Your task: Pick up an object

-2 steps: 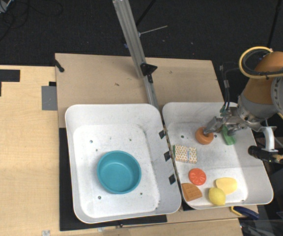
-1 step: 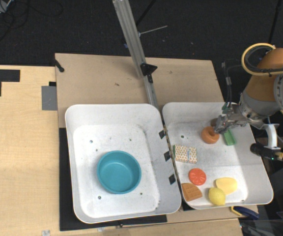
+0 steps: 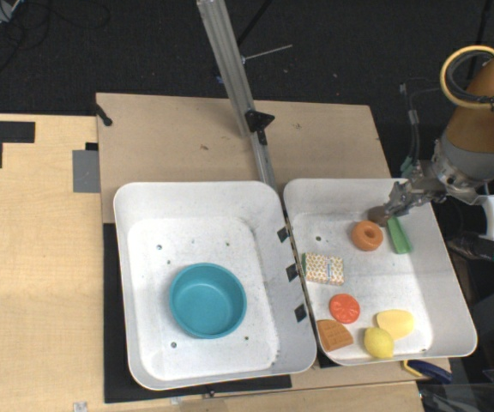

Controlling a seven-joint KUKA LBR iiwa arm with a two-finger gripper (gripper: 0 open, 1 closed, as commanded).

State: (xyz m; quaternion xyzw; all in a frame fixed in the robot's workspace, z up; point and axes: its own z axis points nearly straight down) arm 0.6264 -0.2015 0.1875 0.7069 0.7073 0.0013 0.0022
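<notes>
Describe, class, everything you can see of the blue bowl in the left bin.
The blue bowl is round, teal-blue, smooth and plastic-looking, with a thick rim and nothing visible inside. It stands upright, mouth up, on the floor of the left bin, toward its near side. Nothing else touches it; the gripper is over the right bin.

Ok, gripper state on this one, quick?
Gripper: cannot be told; it hovers low in the right bin, beside the orange ring and green block, with nothing visibly between its fingers.

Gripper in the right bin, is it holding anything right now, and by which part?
Cannot be told: the gripper sits between the orange ring and green block.
</notes>
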